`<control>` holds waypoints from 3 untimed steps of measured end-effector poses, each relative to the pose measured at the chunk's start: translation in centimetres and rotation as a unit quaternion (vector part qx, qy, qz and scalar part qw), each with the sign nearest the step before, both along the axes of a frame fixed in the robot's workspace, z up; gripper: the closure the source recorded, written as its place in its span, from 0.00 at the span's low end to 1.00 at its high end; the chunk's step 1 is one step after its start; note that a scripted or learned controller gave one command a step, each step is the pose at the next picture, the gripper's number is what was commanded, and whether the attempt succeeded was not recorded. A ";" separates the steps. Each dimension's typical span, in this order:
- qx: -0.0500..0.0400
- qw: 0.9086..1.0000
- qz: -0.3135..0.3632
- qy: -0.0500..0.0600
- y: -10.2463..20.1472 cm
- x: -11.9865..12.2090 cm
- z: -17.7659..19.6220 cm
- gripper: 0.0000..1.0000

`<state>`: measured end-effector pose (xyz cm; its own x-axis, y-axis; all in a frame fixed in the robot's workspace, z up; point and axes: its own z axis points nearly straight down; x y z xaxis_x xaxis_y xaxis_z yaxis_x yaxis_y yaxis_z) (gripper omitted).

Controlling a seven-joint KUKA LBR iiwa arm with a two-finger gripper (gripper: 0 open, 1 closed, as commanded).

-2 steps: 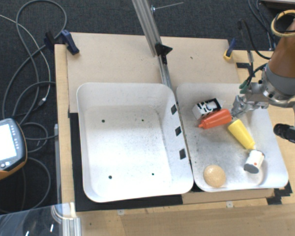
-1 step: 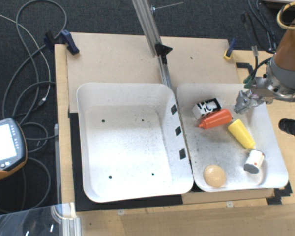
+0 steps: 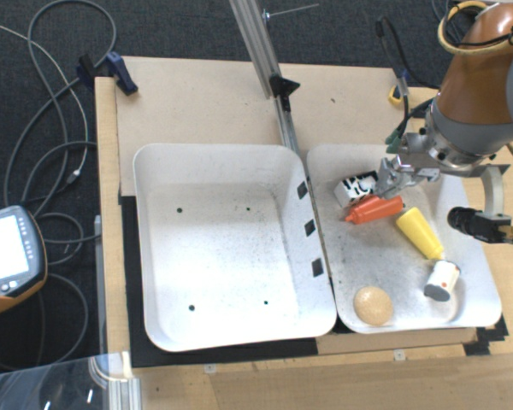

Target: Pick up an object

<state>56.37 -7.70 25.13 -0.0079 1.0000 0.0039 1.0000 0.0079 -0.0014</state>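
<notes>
While the gripper [image 3: 399, 174] hangs low over the right bin [image 3: 479, 301], just above the orange carrot-shaped toy [image 3: 374, 210], I cannot tell its opening or whether it grips anything.

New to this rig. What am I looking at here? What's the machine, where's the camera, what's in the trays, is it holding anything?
One fixed camera looks down at a slant on a bench with two shallow white trays. The grey and orange robot arm reaches in from the right; its gripper sits low over the right tray, just above an orange carrot-like toy. Beside that lie a small black and white object, a yellow bottle, a white and grey piece and a tan ball. Nothing can be seen held. The left tray has dark specks.
</notes>
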 end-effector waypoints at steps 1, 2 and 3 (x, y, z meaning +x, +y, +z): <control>0.000 1.000 0.000 0.001 6.5 -0.1 -0.7 1.00; -0.001 1.000 0.000 -0.002 12.0 0.3 -0.3 1.00; -0.001 1.000 0.000 -0.001 17.1 0.3 -0.7 1.00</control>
